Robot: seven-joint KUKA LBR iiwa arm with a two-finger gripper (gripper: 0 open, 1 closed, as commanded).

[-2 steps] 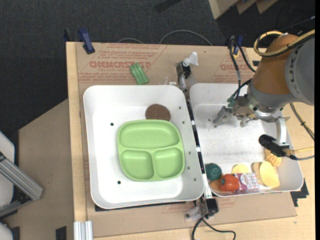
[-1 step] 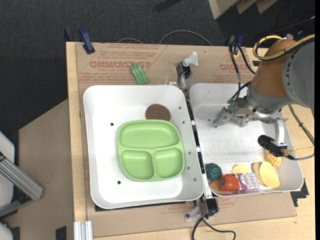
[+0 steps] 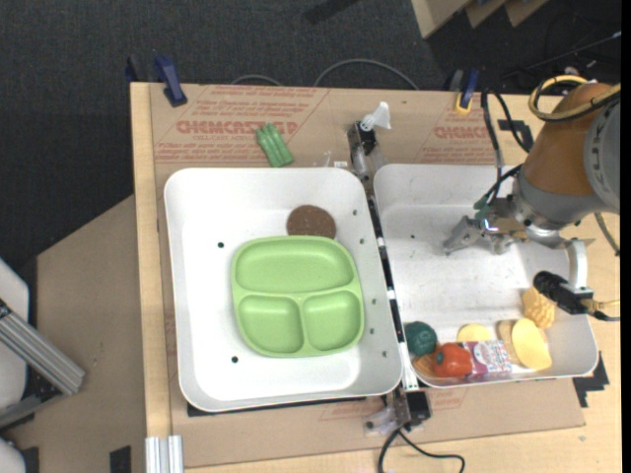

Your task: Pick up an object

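Observation:
My gripper (image 3: 477, 238) hangs over the upper middle of the right bin (image 3: 434, 190), below the orange-banded wrist. Its two grey fingers (image 3: 456, 239) are spread apart, open, with only bare bin floor between them. Along that bin's front edge lie a dark green piece (image 3: 421, 338), a red tomato (image 3: 452, 360), a pink packet (image 3: 490, 358) and yellow food pieces (image 3: 531, 344), well below the gripper. In the left bin (image 3: 197, 264) a green divided plate (image 3: 296, 295) sits with a brown round disc (image 3: 312, 222) just behind it.
A ridged yellow piece (image 3: 539, 307) lies by the right bin's right wall, under a black part of the arm. On the cardboard behind the bins rest a green object (image 3: 275, 146) and a small fixture (image 3: 366, 134) at the divider. Cables trail at the back right.

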